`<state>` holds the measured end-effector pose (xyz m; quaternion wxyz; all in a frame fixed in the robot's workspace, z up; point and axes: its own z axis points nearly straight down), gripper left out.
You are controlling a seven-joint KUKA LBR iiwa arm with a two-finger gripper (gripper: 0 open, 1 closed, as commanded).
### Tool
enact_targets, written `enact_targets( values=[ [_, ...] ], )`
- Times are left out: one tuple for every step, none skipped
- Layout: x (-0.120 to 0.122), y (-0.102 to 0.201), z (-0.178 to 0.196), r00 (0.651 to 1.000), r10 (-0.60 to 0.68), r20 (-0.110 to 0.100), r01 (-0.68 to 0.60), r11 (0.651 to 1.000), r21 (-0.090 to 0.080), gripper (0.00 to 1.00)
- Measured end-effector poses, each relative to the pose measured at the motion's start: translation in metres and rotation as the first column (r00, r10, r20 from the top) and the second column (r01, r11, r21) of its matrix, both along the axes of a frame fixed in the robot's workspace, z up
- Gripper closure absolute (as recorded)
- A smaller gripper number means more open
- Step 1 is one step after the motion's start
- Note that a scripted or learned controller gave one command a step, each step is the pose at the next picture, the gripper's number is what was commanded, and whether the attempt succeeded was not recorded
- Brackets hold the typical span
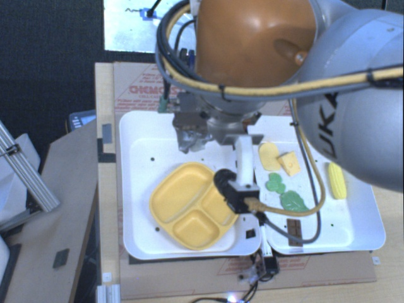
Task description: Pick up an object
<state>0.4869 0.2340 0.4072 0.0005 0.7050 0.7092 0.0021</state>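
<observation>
A yellow divided plate (187, 209) lies in the left bin (140, 169), towards its front. My gripper (190, 141) hangs over the back of that bin, just behind the plate's far rim, and the big orange and grey wrist above hides most of it. Nothing is visible between its fingers. The right bin (363, 223) holds a pale yellow slice (269, 156), a yellow wedge (291, 164), two green pieces (274, 182) (293, 200) and a corn cob (337, 180).
A small dark brown block (294, 227) lies near the front of the right bin. The arm covers the back of both bins. Cardboard (136, 87) lies under the bins, and a pale side table (57, 201) stands at the left.
</observation>
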Motion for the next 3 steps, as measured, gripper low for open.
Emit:
enact_targets(
  values=[
    [0.0, 0.0, 0.045, 1.0, 0.0, 0.001, 0.0, 1.0, 0.001, 1.0],
    [-0.002, -0.005, -0.12, 1.0, -0.005, -0.016, 0.005, 1.0, -0.009, 1.0],
    [0.0, -0.001, -0.038, 1.0, -0.002, 0.004, 0.002, 1.0, 0.002, 1.0]
  ],
)
